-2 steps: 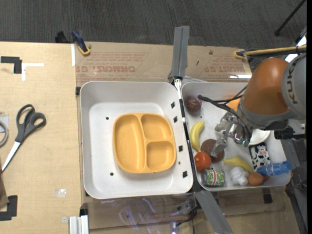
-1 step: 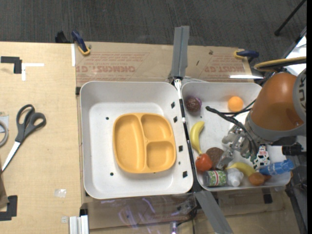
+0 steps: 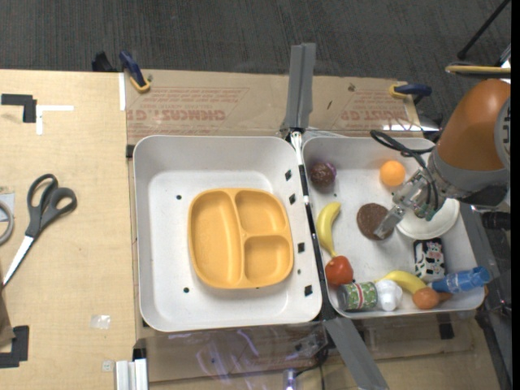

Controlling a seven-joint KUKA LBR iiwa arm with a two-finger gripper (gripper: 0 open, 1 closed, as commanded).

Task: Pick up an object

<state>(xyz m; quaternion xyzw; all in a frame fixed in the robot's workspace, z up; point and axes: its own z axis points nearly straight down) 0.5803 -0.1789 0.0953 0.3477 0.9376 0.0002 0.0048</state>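
Observation:
My gripper [image 3: 391, 222] hangs low in the right bin [image 3: 357, 159], its fingertips at the right edge of a round brown disc [image 3: 372, 220]. Whether it touches the disc I cannot tell. Nothing shows between the fingers. Around it lie an orange ball [image 3: 392, 173], a dark purple fruit [image 3: 322, 174], a yellow banana [image 3: 327, 227], a red tomato [image 3: 339, 269], a green can [image 3: 357, 296], a second banana [image 3: 405, 280], an orange egg-like object [image 3: 425, 298], a cow-patterned box [image 3: 429, 259], a blue bottle [image 3: 461, 281] and a white saucer [image 3: 429, 220] under the wrist.
The left bin [image 3: 154, 234] holds a yellow divided plate [image 3: 241, 237]. Scissors [image 3: 36, 218] lie on the wooden bench at far left. A grey bar [image 3: 299, 88] runs between the bins at the back, with blue clamps [image 3: 134, 70] on the cardboard.

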